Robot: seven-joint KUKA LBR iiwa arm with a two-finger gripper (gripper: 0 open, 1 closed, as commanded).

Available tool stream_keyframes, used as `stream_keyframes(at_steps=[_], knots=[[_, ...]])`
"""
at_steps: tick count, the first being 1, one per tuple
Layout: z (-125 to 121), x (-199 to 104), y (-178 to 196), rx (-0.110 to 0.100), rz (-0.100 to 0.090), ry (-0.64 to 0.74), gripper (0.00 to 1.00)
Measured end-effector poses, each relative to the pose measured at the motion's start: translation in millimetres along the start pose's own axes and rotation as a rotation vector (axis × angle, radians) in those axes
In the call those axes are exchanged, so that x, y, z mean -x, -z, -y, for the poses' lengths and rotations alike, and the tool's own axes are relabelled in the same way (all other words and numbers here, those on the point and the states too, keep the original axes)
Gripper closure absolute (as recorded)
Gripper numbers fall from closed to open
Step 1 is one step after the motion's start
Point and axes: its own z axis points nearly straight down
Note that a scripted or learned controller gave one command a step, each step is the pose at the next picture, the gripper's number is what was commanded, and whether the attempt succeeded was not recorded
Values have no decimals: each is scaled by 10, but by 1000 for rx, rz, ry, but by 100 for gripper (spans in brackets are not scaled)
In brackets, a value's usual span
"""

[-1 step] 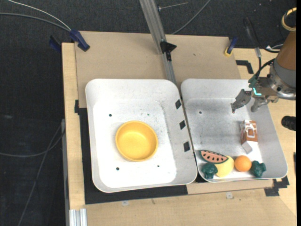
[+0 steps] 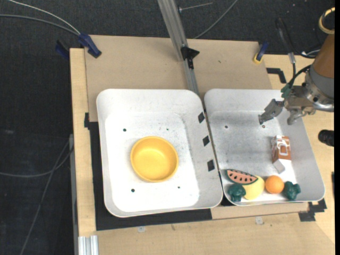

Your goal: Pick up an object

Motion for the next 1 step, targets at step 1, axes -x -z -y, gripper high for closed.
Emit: stream_keyframes(at_steps=[1], knots=[[-67,-67,-497,-8,-1,2,0]])
